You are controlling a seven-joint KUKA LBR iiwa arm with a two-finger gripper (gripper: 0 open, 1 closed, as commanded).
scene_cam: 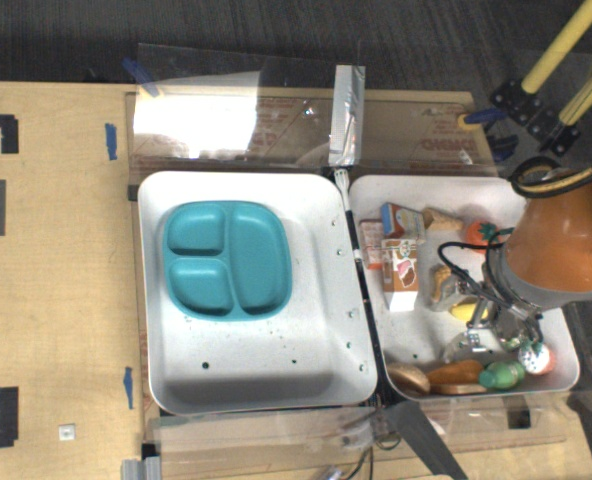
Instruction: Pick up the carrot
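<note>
while the gripper [486,330] hangs low in the right bin [566,373], whether it is parted or grasping anything cannot be told; the carrot [454,373] lies just below.

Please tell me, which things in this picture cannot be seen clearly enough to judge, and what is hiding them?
- Gripper, camera view: the arm's orange band and cables cover it, so its finger state is unreadable.
- Carrot: only an orange and green bit at the right bin's far side, beside the arm; this identity is uncertain.
- Yellow item: mostly under the wrist.
- Small cartons: print too small to read.
</note>
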